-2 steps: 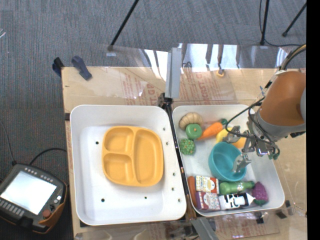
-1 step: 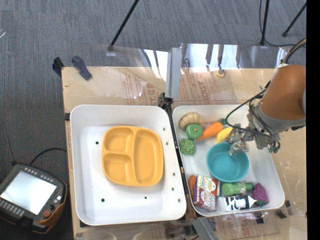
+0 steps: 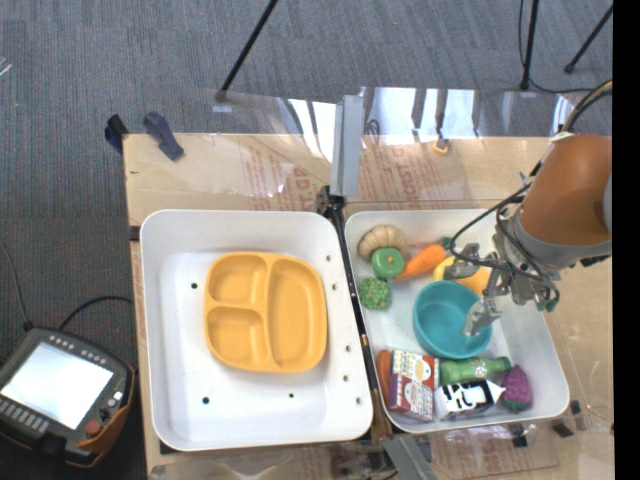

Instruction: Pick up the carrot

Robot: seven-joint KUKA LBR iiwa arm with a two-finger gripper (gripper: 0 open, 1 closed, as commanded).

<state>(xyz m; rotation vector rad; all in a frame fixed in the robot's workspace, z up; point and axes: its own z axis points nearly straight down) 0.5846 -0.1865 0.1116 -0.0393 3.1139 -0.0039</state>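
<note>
My claw (image 3: pixel 487 303) hangs over the right bin (image 3: pixel 555 363), just above the 3 o'clock rim of the teal bowl (image 3: pixel 448 320). Its fingers (image 3: pixel 482 318) stand a little apart with nothing between them; one fingertip looks to be at the bowl's rim, though I cannot tell whether it touches.

The carrot (image 3: pixel 424 260) lies in the same bin, toward 10 o'clock from my claw and well clear of it. Its long axis runs on a slant from 8 o'clock to 2 o'clock. Its low end sits beside the green round fruit (image 3: pixel 388 261); I cannot tell which end is the tip.

A tan squash (image 3: pixel 380 238) lies at 11 o'clock of that fruit, and a green broccoli piece (image 3: pixel 375 293) at its 6 o'clock.

In the left bin (image 3: pixel 170 368) rests a yellow divided plate (image 3: pixel 266 311).
</note>
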